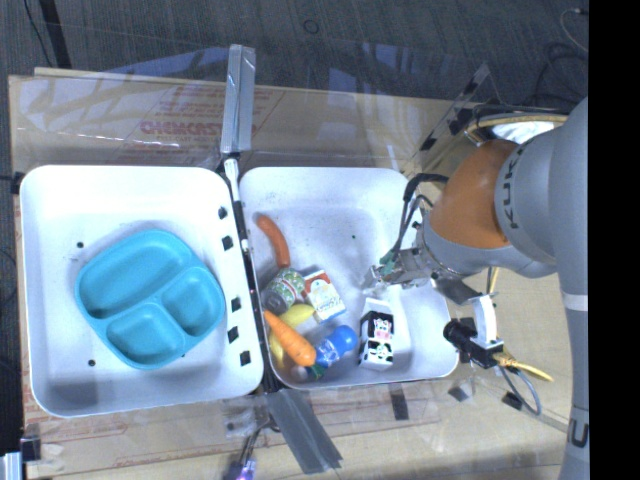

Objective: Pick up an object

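Over the right bin's (340,183) right edge, the gripper (392,270) is poised.
Its finger state cannot be told; a cow-print carton (378,339) is seen just below it.

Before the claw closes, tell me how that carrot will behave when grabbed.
The carrot looks smooth and tapered, so it may slip out of a pinch. It looks rigid, probably a light plastic toy. It lies across the lemon and other items, so a push would likely roll it or shift them.
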Tool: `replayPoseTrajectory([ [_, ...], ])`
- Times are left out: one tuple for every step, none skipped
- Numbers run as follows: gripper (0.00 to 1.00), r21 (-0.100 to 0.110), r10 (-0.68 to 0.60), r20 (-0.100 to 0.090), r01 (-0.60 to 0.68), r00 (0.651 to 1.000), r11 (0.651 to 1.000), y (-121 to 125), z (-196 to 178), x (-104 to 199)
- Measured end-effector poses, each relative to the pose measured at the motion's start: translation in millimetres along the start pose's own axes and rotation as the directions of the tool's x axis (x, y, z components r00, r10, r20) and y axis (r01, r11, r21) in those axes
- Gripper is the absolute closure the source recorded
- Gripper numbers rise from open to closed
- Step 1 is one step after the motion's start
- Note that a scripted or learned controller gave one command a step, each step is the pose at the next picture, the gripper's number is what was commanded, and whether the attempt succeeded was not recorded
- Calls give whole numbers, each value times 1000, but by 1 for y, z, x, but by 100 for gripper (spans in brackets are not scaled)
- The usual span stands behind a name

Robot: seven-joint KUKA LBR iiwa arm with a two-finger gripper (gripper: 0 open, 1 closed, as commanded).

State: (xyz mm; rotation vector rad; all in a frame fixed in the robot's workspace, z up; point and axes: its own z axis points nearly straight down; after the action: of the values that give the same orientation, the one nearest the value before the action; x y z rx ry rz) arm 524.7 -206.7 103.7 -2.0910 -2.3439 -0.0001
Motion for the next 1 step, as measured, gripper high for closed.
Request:
replayPoseTrajectory([
  [0, 0, 0, 0, 0, 1000, 1000, 0, 0, 0],
])
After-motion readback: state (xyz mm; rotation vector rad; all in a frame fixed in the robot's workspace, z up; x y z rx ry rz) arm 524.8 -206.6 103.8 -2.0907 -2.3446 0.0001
